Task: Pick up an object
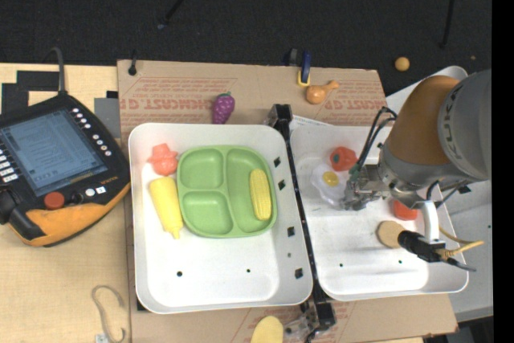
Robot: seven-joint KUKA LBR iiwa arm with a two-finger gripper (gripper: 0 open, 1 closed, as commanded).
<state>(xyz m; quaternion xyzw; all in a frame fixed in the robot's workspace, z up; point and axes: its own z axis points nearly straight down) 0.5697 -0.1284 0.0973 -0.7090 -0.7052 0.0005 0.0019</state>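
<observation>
Hovering low inside the right bin [377, 285], the tool [357, 193] is pointing down at the bin floor. Whether it is apart or together cannot be told from this angle.

Far to the tool's left, a pendant [56, 161] is lying on the surface [64, 293]. Nearer, but still well to its left, the left bin [209, 281] is holding a pink piece [163, 159], a yellow cob [166, 205] and a green plate [210, 209]. A second cob [260, 193] is lying in the plate's right compartment. Grapes [223, 107] are sitting on the cardboard [177, 88] beyond that bin, up and left of the tool.

Below and left of the tool, past the bins' near edge, a yellow lump [267, 329] is showing.

An egg [329, 179] is lying just beside the tool on its left, and a tomato [343, 157] is sitting near it, up and left. An orange pear [320, 91] is resting on the cardboard further up.

Just right of the tool, a red piece [405, 211] is peeking out from under the arm [426, 132]. A tan disc [390, 234] is lying near the tool, down and right. An orange ball [401, 63] is sitting well apart, up and right.
</observation>
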